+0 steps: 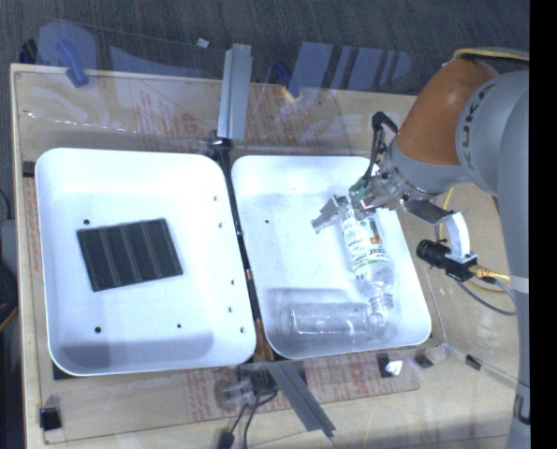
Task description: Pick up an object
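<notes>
The gripper (pixel 339 210) hangs low in the right bin (pixel 259 251), at the labelled plastic bottle's (pixel 364 251) upper end — grip state unclear; a clear bottle (pixel 329 318) lies nearby — a ridged dark panel (pixel 129 253) occupies the left bin (pixel 58 251)

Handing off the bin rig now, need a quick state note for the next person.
Gripper: low in the right bin, at the top end of the labelled plastic bottle. Cannot tell whether the jaws are open or shut.
Right bin: the labelled bottle lies lengthwise near the right wall; a clear bottle lies across the near end.
Left bin: dark ribbed panel lying flat.
Done: nothing lifted; both bottles rest on the bin floor.
Left: secure a grasp and lift one object.
</notes>
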### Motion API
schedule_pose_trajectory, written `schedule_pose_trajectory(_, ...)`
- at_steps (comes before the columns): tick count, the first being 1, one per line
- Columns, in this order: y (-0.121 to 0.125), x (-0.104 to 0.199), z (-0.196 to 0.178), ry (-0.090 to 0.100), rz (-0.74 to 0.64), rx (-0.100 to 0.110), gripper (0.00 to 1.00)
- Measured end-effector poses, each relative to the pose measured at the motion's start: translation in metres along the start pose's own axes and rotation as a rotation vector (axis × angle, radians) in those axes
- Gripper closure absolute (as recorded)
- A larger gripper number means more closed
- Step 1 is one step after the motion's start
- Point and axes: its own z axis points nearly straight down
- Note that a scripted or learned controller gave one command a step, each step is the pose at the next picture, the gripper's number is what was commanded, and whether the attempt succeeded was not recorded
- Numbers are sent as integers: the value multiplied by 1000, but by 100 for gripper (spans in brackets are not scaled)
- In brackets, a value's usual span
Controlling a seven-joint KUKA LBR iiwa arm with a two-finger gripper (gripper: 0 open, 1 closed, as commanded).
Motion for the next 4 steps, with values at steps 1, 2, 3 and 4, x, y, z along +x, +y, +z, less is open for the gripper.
schedule_pose_trajectory(1, 0, 0, 0, 0, 1, -1, 0)
schedule_pose_trajectory(2, 0, 0, 0, 0, 1, -1, 0)
schedule_pose_trajectory(3, 0, 0, 0, 0, 1, -1, 0)
schedule_pose_trajectory(4, 11, -4, 1, -2, 0, -4, 0)
